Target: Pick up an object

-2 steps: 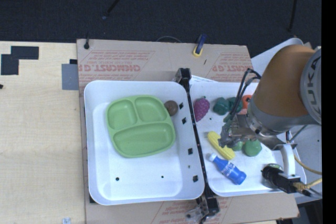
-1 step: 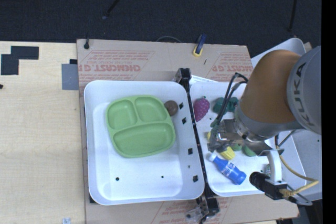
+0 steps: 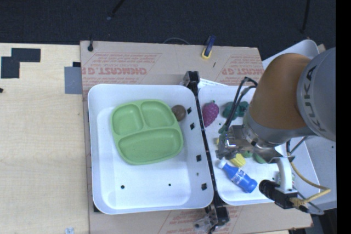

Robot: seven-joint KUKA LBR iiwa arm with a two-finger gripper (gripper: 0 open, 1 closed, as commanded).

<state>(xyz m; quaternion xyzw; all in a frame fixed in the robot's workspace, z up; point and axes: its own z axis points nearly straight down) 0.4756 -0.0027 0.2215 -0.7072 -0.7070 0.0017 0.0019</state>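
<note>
Camera view shows the arm (image 3: 285, 98) reaching in from the right and hanging low over the right bin (image 3: 274, 198). The gripper (image 3: 227, 146) points down and to the left, and its metal end is just above a small yellow piece (image 3: 238, 161). Whether the jaws stand wide or narrow I cannot tell, because the wrist covers them from above, and nothing is seen between them.

The nearest things to the jaws are the yellow piece, right below and a little to the right, and a blue bottle (image 3: 239, 177) with a white cap. The bottle lies on the bin floor just beside the yellow piece, toward the near edge of the counter. Its long axis runs slantwise, from the cap at the upper left to the base at the lower right. In my judgement the jaws should close across this axis, not along it.

A purple berry-like toy (image 3: 210, 112) lies further up in the same bin, apart from the gripper, and a dark green toy (image 3: 235, 109) is partly hidden by the arm. The left bin (image 3: 143, 194) holds a green divided plate (image 3: 147, 131) and a brown ball (image 3: 179, 112) touching its upper right corner, both well apart from the jaws.
</note>
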